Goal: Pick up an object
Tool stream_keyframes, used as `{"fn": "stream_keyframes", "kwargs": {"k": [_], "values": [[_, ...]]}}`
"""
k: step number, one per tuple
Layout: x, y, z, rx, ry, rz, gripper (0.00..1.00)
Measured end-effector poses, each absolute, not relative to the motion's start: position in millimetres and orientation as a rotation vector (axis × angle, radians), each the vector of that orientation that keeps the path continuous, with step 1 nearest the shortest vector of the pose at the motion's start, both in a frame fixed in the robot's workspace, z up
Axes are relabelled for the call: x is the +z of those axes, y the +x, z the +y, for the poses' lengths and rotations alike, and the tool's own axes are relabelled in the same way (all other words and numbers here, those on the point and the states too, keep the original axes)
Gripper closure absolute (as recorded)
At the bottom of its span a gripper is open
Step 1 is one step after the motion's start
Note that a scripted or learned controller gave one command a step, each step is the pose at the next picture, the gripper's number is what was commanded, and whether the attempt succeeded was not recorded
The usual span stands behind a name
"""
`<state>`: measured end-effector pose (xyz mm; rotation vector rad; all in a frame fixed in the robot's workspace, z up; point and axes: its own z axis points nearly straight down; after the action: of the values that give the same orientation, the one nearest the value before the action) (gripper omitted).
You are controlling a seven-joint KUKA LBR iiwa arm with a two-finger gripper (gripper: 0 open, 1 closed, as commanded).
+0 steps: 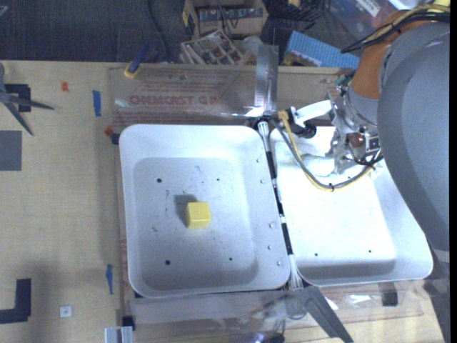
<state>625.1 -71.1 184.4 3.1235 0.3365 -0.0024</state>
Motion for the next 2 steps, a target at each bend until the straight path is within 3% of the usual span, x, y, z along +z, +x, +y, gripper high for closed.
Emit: {"fn": "stream_keyframes", "kwargs": {"k": [1,2], "values": [[184,591.2,-55,-0.008,3.128,0.311,1.00],[184,585.3,1,-0.003,3.128,0.311,1.00]]}}
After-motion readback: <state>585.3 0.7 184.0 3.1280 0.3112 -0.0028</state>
